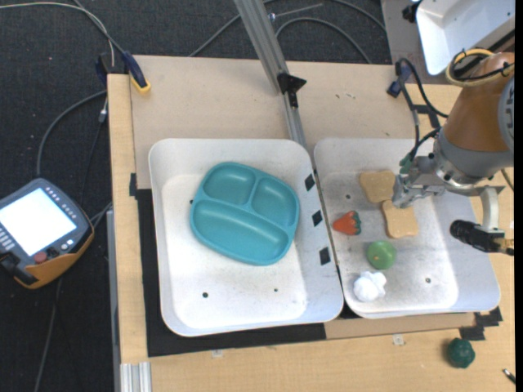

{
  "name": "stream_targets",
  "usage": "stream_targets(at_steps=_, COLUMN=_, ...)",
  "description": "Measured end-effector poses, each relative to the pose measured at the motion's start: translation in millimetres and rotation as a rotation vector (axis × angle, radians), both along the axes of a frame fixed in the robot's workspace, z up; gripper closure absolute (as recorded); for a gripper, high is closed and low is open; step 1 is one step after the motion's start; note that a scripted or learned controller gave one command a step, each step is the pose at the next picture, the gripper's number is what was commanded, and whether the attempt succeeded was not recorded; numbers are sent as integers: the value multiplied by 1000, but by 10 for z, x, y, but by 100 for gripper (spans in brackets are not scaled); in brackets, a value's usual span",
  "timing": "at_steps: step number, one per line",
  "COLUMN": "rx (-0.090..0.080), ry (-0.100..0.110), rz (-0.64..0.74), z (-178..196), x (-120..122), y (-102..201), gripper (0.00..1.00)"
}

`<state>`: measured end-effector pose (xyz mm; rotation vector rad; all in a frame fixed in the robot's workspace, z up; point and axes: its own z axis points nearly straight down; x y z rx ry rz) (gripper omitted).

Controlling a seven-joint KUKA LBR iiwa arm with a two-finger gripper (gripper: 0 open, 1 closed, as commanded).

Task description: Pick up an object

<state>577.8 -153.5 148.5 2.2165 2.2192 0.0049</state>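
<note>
1. The arm [478, 129] is reached in from the right, its orange band angled down over the right bin [433, 296].
2. The gripper [406, 193] is lowered between two tan bread-like pieces, one [377, 185] to its left and another [400, 221] just below.
3. Whether it is apart or closed cannot be told.
4. A red item [347, 223], green ball [381, 255] and white object [369, 287] are seen nearby.
5. A teal divided plate [244, 212] is seated in the left bin [176, 300].

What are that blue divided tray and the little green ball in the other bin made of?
The blue divided tray looks like moulded plastic: one even colour, rounded compartment ridges, matte sheen. The green ball seems to be toy plastic or rubber fruit, smooth with a faint highlight; which of the two cannot be told.
</note>
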Motion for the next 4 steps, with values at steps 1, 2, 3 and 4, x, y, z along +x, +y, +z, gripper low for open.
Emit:
stream_targets(at_steps=1, rx=0, ry=-1, rz=0, z=442, x=31, y=-25, gripper=100)
stream_targets(at_steps=2, rx=0, ry=0, rz=0, z=783, x=45, y=-24, gripper=100)
stream_targets(at_steps=3, rx=5, ry=7, rz=6, z=829, x=-3, y=604, gripper=100)
stream_targets(at_steps=4, rx=4, ry=8, rz=5, z=724, x=22, y=1114, gripper=100)
